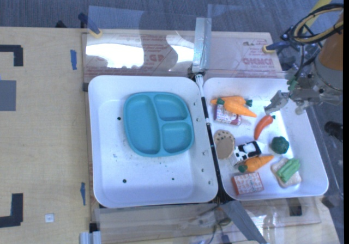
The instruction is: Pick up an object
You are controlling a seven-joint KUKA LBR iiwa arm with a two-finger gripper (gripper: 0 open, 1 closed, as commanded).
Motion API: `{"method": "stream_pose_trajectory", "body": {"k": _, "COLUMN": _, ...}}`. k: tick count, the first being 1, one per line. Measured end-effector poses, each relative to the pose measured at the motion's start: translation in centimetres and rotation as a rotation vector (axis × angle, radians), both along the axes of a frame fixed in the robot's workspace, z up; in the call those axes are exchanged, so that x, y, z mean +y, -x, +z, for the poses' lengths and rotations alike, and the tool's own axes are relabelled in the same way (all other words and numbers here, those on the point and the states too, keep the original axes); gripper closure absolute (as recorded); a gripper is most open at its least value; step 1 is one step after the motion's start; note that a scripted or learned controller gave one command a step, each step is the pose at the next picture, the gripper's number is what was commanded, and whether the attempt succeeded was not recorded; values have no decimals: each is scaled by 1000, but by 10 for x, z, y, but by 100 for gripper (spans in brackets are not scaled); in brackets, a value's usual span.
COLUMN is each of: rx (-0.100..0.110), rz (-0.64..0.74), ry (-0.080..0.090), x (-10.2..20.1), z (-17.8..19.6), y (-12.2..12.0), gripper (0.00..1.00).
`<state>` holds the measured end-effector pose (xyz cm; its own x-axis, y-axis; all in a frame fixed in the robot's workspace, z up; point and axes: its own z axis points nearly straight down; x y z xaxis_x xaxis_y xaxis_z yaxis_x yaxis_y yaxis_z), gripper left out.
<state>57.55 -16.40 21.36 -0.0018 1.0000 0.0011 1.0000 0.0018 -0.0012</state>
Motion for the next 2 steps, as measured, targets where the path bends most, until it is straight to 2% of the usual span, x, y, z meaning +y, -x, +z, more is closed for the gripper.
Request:
{"method": "stream_pose_trajectory", "body": {"k": 1, "rx": -7, "rz": 208, "ry": 5, "x": -33, "z": 23, "y": -31, "gripper": 0}}
{"method": "stream_pose_trajectory", "body": {"k": 2, "rx": -12, "rz": 215, "ry": 5, "x": 7, "z": -118, "y": -45, "gripper": 0}}
